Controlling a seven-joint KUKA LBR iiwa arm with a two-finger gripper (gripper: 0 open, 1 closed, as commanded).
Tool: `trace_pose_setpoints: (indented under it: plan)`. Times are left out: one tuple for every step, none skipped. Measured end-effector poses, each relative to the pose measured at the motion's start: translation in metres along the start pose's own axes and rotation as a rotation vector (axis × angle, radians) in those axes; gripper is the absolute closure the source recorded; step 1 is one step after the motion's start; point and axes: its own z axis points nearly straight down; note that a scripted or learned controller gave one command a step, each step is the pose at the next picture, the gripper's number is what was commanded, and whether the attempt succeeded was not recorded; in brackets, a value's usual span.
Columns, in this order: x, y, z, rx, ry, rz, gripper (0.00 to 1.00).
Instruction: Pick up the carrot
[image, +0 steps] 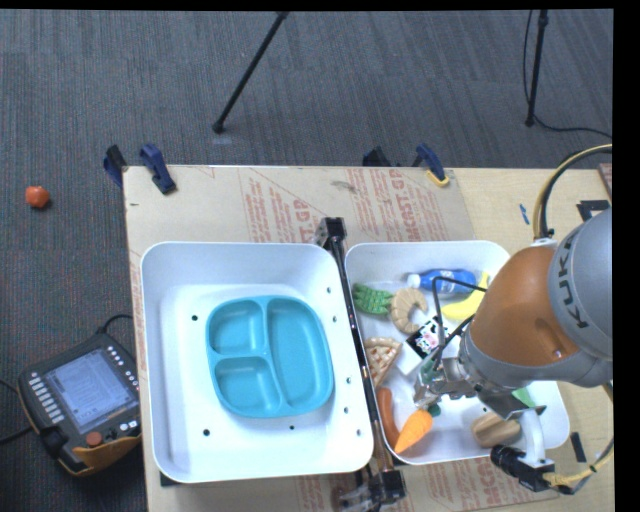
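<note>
Two white bins sit side by side on a big brown desk (250, 195) that looks like flat cardboard with red print on it. The arm (545, 310) is the next biggest thing: it is round, smooth and grey, with a fat orange band, and it reaches in from the right over the right bin (470, 250). The left bin (175, 270) is shallow, with smooth plastic walls and round corners. In it lies a light blue tray (270, 355) with three sunk parts and soft round edges. The right bin is full of small toy foods. The pincer (432, 392) hangs low near the front of this bin, and its tip is just above the green end of the carrot (413, 431); I cannot tell if it is open or closed, or if it touches the carrot. The carrot is orange and pointy, and it lies at a slant near the front wall of the right bin, beside a thin reddish stick (386, 410). Near the bin's left side are a bumpy green piece (372, 298), a pale curled piece (408, 306) and a tan waffle (381, 356) with a criss-cross top. At the back lie a blue bottle shape (447, 279) and a yellow piece (462, 305). A small black and white card (427, 337) lies near the middle.
</note>
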Motion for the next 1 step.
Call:
trace_pose_setpoints:
  plan:
    - [-0.0001, -0.0001, 0.0001, 0.0, 0.0, 0.0, 0.0]
